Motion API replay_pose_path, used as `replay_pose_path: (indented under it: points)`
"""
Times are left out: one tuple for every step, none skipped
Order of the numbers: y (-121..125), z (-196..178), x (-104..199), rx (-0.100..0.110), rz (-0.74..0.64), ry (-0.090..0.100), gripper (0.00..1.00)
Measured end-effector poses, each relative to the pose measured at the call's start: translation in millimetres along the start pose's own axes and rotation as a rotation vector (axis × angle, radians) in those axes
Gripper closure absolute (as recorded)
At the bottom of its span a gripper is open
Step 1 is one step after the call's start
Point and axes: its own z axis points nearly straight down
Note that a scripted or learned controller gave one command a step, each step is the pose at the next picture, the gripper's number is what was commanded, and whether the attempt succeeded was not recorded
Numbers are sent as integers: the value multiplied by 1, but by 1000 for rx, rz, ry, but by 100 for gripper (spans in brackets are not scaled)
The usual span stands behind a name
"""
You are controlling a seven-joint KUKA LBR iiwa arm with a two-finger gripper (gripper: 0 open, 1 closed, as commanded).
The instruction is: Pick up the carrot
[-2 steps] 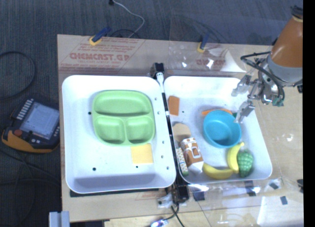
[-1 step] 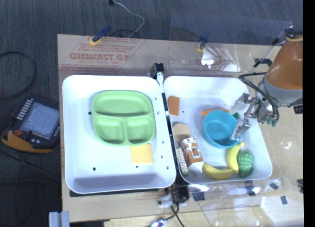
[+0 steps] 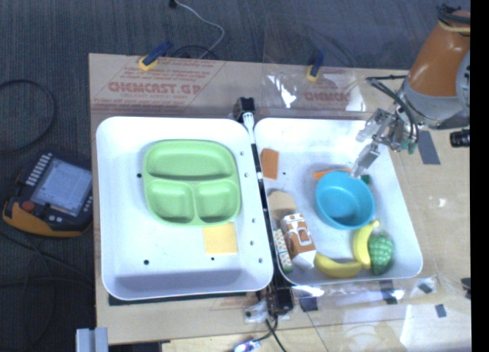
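left bin [image 3: 114,213]: green divided tray [image 3: 191,181], yellow square [image 3: 221,238] | right bin [image 3: 405,221]: blue bowl [image 3: 344,200], banana [image 3: 340,266], green berry-shaped item [image 3: 380,250], carton [image 3: 296,237], orange square [image 3: 270,163] | floor: handheld pendant [image 3: 53,194]

From my side: red print on the brown board [image 3: 164,83] behind the bins reads "CHEMCAST GP". A second red print at its right is too glare-washed to read.

End effector [image 3: 365,161] is down over the right shallow white plastic bin [image 3: 405,213], just beside the round blue bowl [image 3: 344,199], with the orange carrot [image 3: 330,174] poking out behind that bowl's rim.
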Motion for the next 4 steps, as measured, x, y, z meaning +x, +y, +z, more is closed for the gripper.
replay_pose_path:
  points:
    - [20,10,9,4,574,4,0]
    - [56,73,14,0,559,-6,0]
    - [58,60,12,1,556,-16,100]
    - [61,70,77,-8,807,-9,100]
